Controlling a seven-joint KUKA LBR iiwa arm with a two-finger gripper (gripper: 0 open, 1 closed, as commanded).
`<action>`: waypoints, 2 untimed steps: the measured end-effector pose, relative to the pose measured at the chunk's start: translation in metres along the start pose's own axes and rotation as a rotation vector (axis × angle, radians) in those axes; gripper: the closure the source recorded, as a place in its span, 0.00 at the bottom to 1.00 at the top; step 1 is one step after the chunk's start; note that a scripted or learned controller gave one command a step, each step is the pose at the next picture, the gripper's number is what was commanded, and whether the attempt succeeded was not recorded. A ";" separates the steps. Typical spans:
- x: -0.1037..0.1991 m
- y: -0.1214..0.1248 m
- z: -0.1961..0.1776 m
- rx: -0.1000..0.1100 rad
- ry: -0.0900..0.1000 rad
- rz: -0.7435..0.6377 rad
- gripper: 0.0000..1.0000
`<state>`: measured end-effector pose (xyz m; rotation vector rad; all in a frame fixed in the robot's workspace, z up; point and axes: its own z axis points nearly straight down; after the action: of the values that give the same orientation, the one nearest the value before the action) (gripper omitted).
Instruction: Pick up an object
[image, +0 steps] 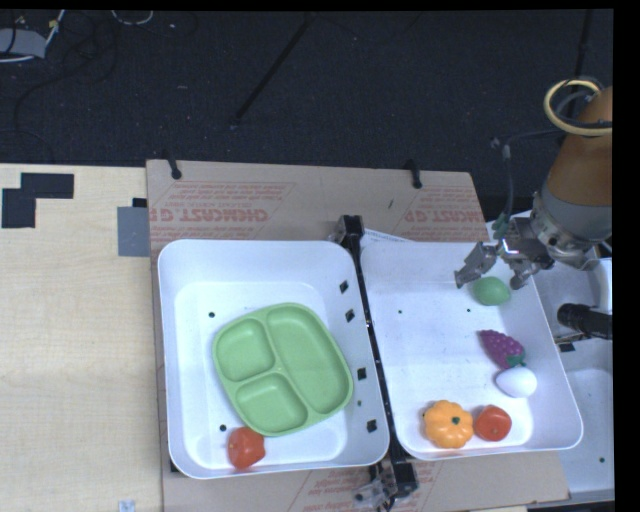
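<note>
Far to the left of the jaws, the left bin (190, 275) holds a green divided plate (282, 368) with three compartments, lying flat and turned at an angle. Touching or just off its lower left corner sits a red toy tomato (246, 447), against the bin's near wall. A black divider strip (362, 330) runs between the two bins.

In the right bin (420, 300), an orange toy pumpkin (447, 424) stands near the front wall, well below the jaws, with a second red tomato (492, 423) just beside it on the right. Above that pair lies a white egg-shaped toy (517, 382), and touching its upper side a purple bunch of grapes (501, 346).

The gripper (497, 266) hangs over the back right part of this bin, its two fingers spread apart with nothing pinched between them. A green round toy (491, 291), perhaps a lime, lies directly beneath the jaws, close under the fingertips; whether they touch it cannot be told. The orange band (580, 165) of the arm rises to the upper right of the jaws.
</note>
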<state>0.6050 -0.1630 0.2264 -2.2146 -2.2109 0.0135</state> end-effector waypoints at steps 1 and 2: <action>0.000 0.002 -0.008 -0.012 -0.002 -0.002 0.00; 0.007 0.003 0.037 -0.009 -0.002 -0.003 0.00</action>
<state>0.6079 -0.1563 0.1889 -2.2165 -2.2200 0.0047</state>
